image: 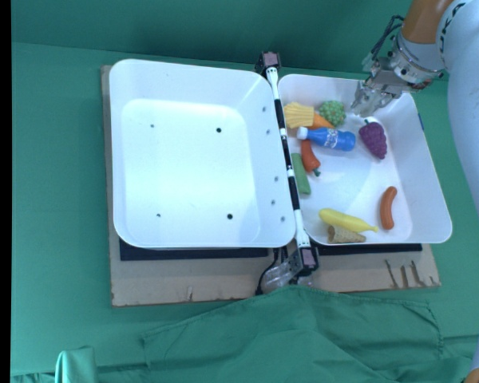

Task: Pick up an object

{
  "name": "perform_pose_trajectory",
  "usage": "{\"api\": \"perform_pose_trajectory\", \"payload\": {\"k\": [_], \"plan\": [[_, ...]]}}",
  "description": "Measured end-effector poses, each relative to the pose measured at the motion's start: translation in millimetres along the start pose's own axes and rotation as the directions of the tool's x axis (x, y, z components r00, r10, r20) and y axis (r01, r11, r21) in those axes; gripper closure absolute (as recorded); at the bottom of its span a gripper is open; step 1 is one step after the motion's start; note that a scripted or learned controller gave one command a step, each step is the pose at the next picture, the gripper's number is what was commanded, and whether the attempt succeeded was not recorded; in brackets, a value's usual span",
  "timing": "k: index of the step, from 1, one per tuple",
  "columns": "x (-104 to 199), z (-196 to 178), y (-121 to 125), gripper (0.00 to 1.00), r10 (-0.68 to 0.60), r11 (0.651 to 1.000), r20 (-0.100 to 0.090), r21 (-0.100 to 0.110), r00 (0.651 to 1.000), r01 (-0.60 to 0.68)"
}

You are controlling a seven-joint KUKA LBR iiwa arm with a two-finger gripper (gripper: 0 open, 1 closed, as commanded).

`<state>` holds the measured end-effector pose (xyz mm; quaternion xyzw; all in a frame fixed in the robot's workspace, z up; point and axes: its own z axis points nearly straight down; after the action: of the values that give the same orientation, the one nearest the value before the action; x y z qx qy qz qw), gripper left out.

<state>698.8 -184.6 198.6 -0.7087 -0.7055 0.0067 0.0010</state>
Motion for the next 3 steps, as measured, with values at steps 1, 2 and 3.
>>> {"api": "perform_pose_trajectory", "payload": {"k": [1, 2, 3], "plan": [[-0.2, 0.8, -0.2, 0.00, 0.000, 1.000, 0.001, 0.001, 1.000, 0.000], [-2.8, 13.3, -0.3, 0.00, -0.003, 1.000, -0.008, -0.007, 1.000, 0.003], [-3.2, 14.5, -39.1, 0.00, 0.000, 1.000, -0.004, -0.020, 1.000, 0.000]]}}
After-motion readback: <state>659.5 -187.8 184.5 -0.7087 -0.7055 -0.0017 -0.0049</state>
